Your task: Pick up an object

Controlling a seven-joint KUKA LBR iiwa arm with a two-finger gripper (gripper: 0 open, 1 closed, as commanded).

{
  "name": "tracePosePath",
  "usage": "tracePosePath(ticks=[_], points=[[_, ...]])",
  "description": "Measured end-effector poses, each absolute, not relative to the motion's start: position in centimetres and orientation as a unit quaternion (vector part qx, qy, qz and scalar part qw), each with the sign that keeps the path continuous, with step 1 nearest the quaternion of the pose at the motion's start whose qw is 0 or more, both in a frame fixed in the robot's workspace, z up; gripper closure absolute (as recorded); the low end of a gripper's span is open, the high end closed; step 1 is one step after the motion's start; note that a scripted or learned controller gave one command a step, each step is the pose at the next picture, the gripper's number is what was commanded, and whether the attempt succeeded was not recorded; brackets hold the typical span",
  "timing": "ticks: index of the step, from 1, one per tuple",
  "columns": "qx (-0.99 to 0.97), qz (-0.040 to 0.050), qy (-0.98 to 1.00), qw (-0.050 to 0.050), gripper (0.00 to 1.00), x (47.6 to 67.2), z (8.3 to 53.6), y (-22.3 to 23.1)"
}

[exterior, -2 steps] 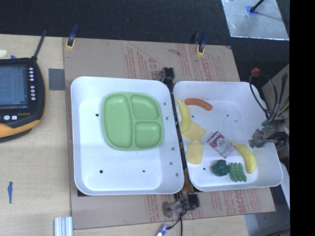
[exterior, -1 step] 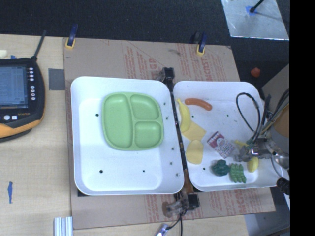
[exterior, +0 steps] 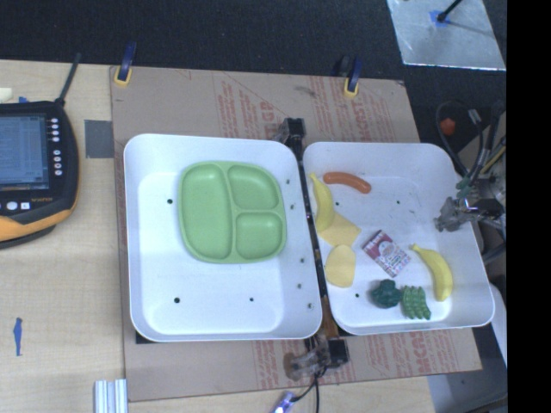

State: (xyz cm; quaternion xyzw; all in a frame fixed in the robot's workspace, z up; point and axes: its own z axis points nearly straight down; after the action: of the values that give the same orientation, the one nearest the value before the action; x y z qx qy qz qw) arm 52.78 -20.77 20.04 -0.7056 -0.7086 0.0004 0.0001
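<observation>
Your candidates for picking all lie in the right bin [exterior: 405, 157]. A banana [exterior: 436, 270] sits near its right edge, curved and lying flat. Just left of it, toward the middle, rests a small red-and-white packet [exterior: 385, 253]. At the bin's near edge you have a dark green broccoli piece [exterior: 386, 294] with a green bumpy vegetable [exterior: 416, 303] touching its right side. Along the left edge lies a second banana [exterior: 321, 200], with two pale yellow pieces [exterior: 339, 249] below it, and a sausage [exterior: 346, 181] sits toward the far left corner.

The gripper [exterior: 456, 209] hangs at the bin's right edge, above the first banana and apart from it; you cannot tell how its pincer stands, and nothing shows between it.

The left bin [exterior: 155, 308] carries a green divided plate [exterior: 232, 211] toward its far edge. A teach pendant [exterior: 33, 170] lies at the bench's left edge.
</observation>
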Motion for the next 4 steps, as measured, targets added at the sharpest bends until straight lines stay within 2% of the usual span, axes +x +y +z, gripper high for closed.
tracePosePath(ticks=[1,2,3,4], points=[[-0.705,0.0014,-0.709,0.003,0.00,47.9,9.9,-21.2],[-0.706,0.0001,-0.708,0.000,0.00,57.3,15.0,-21.2],[-0.705,0.0003,-0.709,0.001,0.00,55.7,20.3,-19.1],[-0.705,0.0017,-0.709,0.002,0.00,51.6,11.9,-11.3]])
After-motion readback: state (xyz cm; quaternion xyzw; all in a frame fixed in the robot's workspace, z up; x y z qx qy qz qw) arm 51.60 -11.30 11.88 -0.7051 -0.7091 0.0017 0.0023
